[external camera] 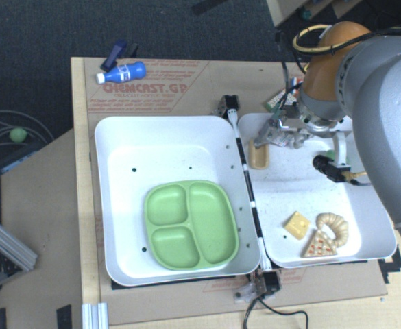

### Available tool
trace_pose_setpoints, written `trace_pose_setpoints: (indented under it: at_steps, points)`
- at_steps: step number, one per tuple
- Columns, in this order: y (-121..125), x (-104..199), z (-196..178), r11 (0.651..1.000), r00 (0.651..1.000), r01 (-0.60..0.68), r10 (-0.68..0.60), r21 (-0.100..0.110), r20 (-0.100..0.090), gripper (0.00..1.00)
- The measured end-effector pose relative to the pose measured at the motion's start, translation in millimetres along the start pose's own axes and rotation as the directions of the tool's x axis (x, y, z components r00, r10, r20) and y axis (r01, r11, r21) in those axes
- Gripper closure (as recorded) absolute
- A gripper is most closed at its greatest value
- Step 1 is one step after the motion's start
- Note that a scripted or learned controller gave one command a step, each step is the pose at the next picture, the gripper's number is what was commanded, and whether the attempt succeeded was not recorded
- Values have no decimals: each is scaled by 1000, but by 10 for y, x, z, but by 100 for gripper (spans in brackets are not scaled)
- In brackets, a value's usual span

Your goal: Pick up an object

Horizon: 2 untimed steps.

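The gripper (263, 142) is hanging in the right bin's (365, 242) far left corner, just above a tan block (258, 156); I cannot tell its grip state; nothing is looking lifted yet.

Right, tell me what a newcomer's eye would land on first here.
The pale green three-compartment plastic plate lying in the left white bin stands out most. Next comes the big grey arm with its orange band, reaching in from the right over the right white bin, where a yellow cheese-like block and a pizza-slice toy lie near the front.
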State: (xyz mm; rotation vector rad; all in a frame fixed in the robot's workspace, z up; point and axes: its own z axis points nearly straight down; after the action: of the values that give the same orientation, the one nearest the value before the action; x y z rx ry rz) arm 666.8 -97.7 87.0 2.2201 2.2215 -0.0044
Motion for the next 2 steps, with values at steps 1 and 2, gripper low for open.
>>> trace_pose_setpoints:
  at_steps: [1,2]
  points:
    - [24,26,-131,1000,1000,0,0,-7,-5,100]
    - [-800,714,-1047,1000,1000,1,-1,-1,-4,100]
